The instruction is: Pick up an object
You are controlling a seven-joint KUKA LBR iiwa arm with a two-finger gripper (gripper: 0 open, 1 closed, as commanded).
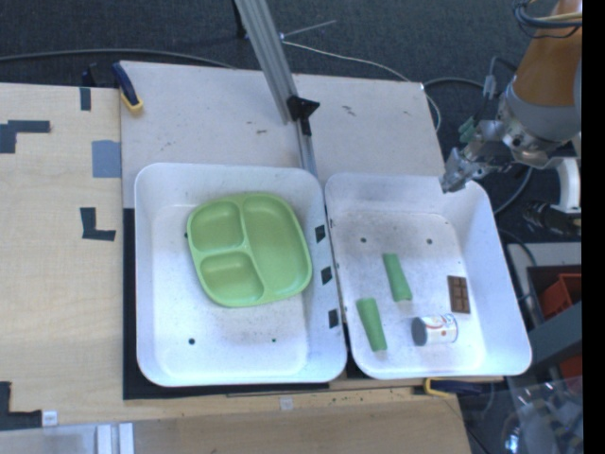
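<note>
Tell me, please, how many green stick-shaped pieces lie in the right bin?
2. One green stick lies near the bin's middle; the other green stick lies nearer the front, by the left wall.

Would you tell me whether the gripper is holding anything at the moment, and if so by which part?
Nothing is held. The gripper hangs over the right bin's far right corner with nothing between its fingers.

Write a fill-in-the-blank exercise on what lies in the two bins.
1. The green divided plate lies in the ____ bin.
2. The right bin holds ____ green sticks.
3. The brown bar lies on the ____ side of the sticks.
4. The gripper hovers over the right bin's ____ corner.

Missing words: left; two; right; far right
</note>
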